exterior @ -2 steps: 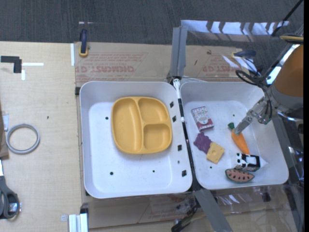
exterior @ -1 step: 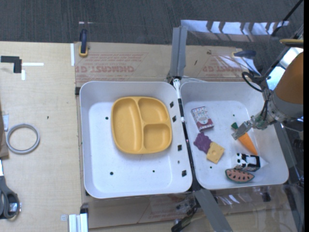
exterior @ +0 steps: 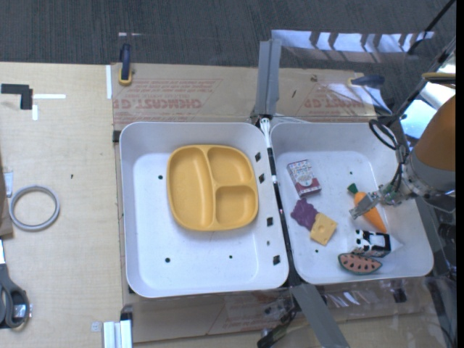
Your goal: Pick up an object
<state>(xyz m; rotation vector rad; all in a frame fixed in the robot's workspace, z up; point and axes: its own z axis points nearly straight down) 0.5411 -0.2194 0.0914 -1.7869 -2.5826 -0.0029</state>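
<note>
The end effector (exterior: 370, 201) sits low in the right bin (exterior: 330, 267), its fingers closed around the toy carrot (exterior: 368, 212) near the bin's right side. A watermelon slice (exterior: 359, 262) lies nearer, a cheese wedge (exterior: 323, 229) to the left. The left bin (exterior: 145, 267) holds a yellow divided plate (exterior: 212, 187).

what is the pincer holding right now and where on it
It cannot be told. The pincer is low in the right bin, right at the toy carrot, but whether it grips the carrot is unclear.
</note>
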